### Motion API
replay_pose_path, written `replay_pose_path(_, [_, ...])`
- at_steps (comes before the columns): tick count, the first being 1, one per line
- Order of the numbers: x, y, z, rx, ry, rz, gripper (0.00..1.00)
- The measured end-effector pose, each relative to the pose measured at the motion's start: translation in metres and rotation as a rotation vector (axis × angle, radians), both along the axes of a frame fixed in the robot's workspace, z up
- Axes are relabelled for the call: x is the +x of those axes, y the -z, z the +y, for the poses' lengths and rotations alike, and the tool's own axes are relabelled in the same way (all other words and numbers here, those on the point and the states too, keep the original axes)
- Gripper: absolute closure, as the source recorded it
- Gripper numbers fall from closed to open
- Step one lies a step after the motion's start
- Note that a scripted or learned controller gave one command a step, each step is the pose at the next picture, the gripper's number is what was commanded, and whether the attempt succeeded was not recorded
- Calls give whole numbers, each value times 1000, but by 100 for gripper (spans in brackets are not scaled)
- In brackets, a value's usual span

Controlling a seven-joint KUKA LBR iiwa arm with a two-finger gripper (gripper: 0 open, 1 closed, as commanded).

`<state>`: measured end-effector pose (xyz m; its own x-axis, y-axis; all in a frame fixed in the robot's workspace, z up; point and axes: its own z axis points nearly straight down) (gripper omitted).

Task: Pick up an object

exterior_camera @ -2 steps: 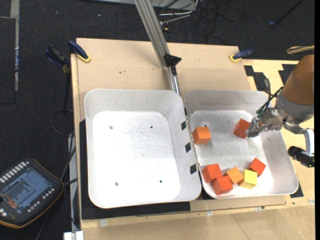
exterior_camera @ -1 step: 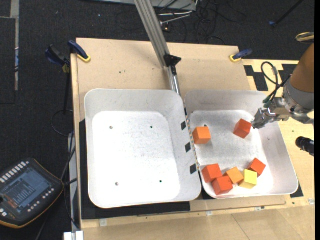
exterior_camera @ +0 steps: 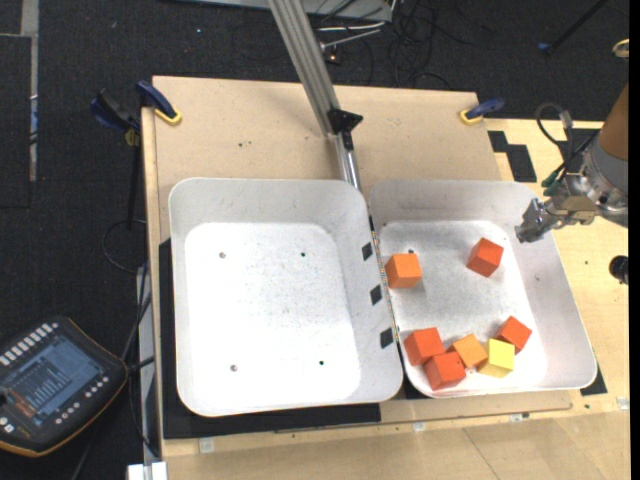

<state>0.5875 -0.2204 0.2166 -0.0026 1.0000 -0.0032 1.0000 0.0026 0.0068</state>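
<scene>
I cannot tell the gripper (exterior_camera: pixel 530 224) state; the red cube (exterior_camera: pixel 485 256) just left looks light, stiff; I would pinch flat sides.

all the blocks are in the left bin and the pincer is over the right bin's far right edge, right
Not quite. The camera view shows the blocks all lie in the right bin, not the left bin. The rest holds: the pincer is over the right bin's far right edge.
</scene>
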Motion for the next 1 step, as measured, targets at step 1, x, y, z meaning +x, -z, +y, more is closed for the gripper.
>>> replay_pose_path(1, [-2, -64, 0, -1, 0, -2, 100])
